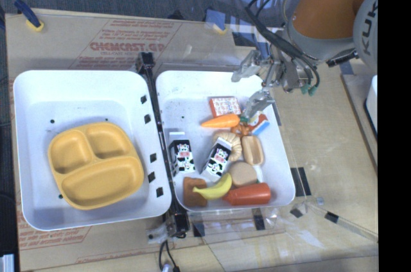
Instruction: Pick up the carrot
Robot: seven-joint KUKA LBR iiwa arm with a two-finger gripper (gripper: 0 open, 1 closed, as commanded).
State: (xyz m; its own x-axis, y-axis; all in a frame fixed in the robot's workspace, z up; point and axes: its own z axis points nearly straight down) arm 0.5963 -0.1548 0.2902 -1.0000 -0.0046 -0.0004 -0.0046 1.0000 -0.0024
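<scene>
carrot (220,121) is sitting in the right bin (282,161), toward the far side, just near of a small red-and-white box (224,104). it's a smooth orange cone, and its long axis runs left to right, almost level. the narrow tip aims left toward the divider between the bins, and the fat end is on the right, beside a bit of blue. claw (258,86) is over the far right part of that same bin, fingers spread apart with nothing between them. one finger (256,104) reaches down close to the fat end of the carrot, whether it touches is hard to tell. nearer in the bin lie two little milk cartons (182,157), a banana (216,188) and a red sausage (248,194). left bin (38,81) carries a yellow divided tray (95,163).
</scene>
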